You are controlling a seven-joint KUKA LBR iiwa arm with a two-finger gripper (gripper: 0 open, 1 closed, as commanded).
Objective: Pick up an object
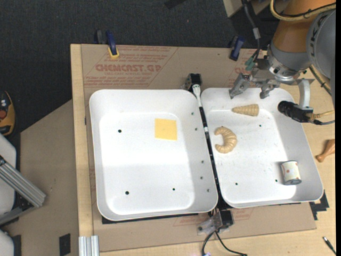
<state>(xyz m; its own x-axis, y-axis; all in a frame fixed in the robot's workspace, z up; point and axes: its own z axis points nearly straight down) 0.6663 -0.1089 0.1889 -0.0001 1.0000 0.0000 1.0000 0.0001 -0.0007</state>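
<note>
Gripper [250,89] poised above the far edge of the right bin [298,193], fingers spread apart and clamped on nothing, hung just beyond the cone [245,110], probably lined up for a descent onto it. Cone lay flat on the bin floor just below the fingertips, long axis running roughly across the bin, tip pointed toward the left bin [101,159], wide end toward the arm. Croissant [225,139] curled nearer the bin's middle, small can [290,172] tipped over by its near right corner. Yellow square [165,129] alone in the left bin.
</note>
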